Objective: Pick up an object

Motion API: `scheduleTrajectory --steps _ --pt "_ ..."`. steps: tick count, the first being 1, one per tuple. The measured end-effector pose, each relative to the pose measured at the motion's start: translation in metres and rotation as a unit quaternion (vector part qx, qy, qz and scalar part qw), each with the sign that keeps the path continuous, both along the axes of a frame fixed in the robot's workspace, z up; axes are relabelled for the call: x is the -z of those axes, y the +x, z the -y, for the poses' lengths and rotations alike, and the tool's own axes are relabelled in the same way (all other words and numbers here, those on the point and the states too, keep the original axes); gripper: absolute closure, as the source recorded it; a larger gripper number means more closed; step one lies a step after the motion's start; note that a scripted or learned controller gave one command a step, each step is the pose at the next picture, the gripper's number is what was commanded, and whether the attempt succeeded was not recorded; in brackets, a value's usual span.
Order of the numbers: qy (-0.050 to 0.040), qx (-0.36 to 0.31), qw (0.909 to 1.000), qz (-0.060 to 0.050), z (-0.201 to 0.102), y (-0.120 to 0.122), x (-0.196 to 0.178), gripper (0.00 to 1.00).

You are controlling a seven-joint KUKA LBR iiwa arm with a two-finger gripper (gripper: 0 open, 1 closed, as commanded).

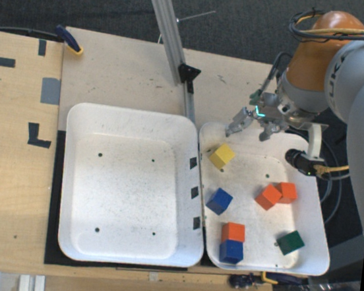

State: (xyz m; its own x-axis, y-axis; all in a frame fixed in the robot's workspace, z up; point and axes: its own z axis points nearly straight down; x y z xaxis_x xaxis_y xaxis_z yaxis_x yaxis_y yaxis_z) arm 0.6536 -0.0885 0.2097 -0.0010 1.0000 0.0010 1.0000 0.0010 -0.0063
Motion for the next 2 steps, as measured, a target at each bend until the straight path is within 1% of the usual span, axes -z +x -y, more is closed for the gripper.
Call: scheduleTrajectory --steps 1,2 --pt "-0.0002 0.000 1.0000 0.002 0.000 0.001 -0.003 0.00" --pt "-0.0010 0.000 1.0000 0.000 0.004 -0.003 0.061 0.00"
